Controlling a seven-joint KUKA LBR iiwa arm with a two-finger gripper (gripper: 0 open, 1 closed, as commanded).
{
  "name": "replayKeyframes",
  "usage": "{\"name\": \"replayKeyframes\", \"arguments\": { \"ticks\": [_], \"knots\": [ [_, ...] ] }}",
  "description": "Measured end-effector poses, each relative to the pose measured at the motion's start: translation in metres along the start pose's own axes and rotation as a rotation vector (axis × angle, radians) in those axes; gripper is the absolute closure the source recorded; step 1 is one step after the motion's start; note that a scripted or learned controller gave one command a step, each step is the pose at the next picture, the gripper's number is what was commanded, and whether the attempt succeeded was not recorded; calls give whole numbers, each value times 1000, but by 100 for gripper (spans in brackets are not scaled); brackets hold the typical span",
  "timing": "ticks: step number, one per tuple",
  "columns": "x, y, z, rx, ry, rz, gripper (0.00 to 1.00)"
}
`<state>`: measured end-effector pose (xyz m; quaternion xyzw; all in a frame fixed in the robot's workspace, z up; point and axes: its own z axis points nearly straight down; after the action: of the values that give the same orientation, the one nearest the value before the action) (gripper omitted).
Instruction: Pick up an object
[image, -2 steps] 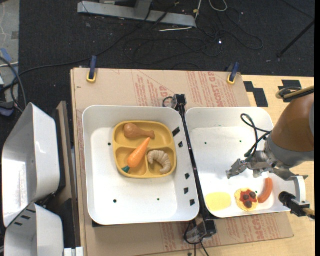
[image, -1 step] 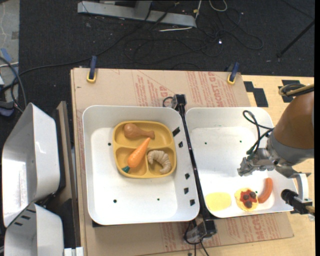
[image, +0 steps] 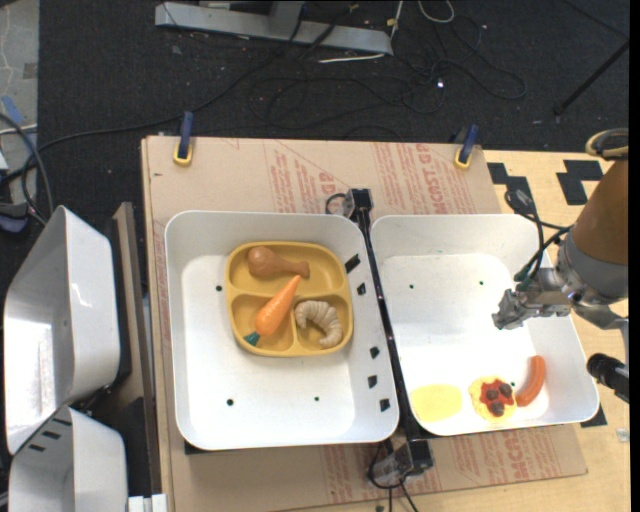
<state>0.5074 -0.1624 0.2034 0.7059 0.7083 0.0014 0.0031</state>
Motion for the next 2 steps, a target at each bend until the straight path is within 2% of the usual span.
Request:
{"name": "replayKeyframes", "arguments": {
  "ticks": [1,2],
  "knots": [
    [10,0,-51,1,1,-1,100],
    [10,1,-76,2,1,0,100]
  ]
}}
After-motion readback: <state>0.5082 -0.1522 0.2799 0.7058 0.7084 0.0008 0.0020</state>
